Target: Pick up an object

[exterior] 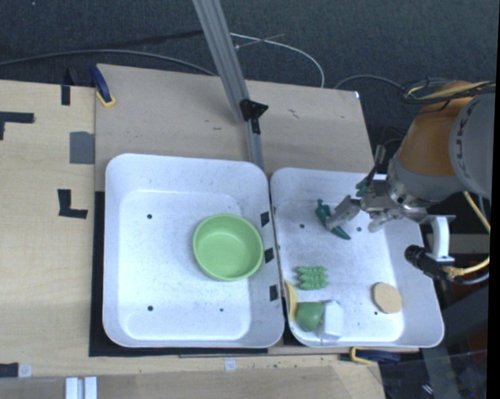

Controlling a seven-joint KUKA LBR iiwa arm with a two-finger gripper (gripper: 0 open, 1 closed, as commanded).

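Bench [195, 119]: light wooden top, carrying 2 shallow white bins side by side.

Left bin [131, 313]: holds 1 light green bowl [227, 247], upright, sitting right of the bin's centre and close to the wall shared with the other bin.

Right bin [418, 319]: holds 5 visible items.
- Item 1: small dark green object [329, 219], irregular in shape, lying in the upper left part of the bin; exact kind cannot be told.
- Item 2: green pea pod toy [312, 276], lying flat near the bin's left wall, below item 1 and apart from it.
- Item 3: round green object [309, 314] in the lower left corner, touching a small white piece [332, 318] on its right.
- Item 4: the white piece named above, against the bin's lower wall.
- Item 5: tan round disc [386, 297], lying flat in the lower right part, well apart from the rest.

Arm [440, 152]: grey with orange band, reaching in from the right over the upper part of the right bin.

Gripper [360, 213]: low over the bin floor, just right of the dark green object. Its 2 fingers stand apart, the left one right beside the object; nothing is seen clamped between them.

Slanted grey pole [226, 55]: crosses the bench from the top edge down to the junction of the 2 bins.
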